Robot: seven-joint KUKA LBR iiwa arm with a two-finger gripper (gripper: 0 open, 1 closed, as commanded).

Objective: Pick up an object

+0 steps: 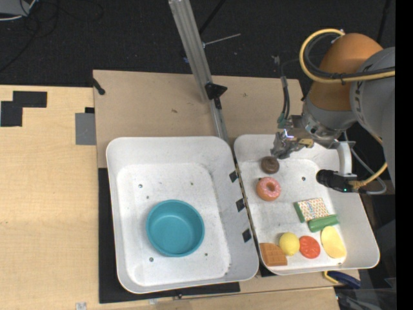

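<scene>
Arm above the right bin, gripper close to a small brown object.

We see the left bin point(129, 166) with a teal bowl point(175, 227), then the right bin point(361, 237) with food toys. The gripper point(284, 145) hangs at its far edge; the brown object point(270, 165) lies just beside it, toward the camera, with a pink donut point(268, 188) beyond. Whether our tool is spread we cannot tell; it is small and dark here.
</scene>
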